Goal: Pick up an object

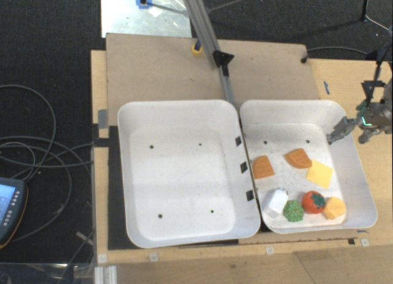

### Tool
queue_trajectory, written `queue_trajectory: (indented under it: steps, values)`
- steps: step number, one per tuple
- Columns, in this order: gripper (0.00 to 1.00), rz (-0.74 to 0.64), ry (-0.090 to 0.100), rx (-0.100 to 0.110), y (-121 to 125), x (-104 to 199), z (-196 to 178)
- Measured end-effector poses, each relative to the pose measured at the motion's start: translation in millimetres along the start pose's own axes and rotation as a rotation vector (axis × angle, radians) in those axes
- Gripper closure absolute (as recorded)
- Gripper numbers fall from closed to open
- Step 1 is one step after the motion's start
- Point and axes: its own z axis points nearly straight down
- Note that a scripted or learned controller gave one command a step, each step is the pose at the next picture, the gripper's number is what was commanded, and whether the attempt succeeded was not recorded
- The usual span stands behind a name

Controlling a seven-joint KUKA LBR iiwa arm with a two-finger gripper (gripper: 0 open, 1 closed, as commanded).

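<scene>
Claw (341, 130) over right bin (362, 172) rim (nothing gripped)

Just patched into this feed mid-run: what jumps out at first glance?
The cluster of colourful toy foods in the right bin: a red tomato, green broccoli, a yellow cheese slice and orange pieces. The gripper hangs at that bin's upper right edge, apart from them. The left bin sits beside it.

two shallow white bins: left bin (132, 153); right bin (362, 184); seven small items in the right one: two orange pieces (263, 167) (298, 158); one yellow square (320, 174); one white block (276, 201); one green lump (293, 211); one red tomato (314, 202); one yellow-orange chunk (334, 208)
</scene>
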Motion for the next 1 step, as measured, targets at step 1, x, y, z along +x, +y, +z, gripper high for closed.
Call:
queue_trajectory:
  steps: [1]
  values:
    - [0.00, -0.001, -0.001, -0.004, 0.8, 0.1, -2.1]
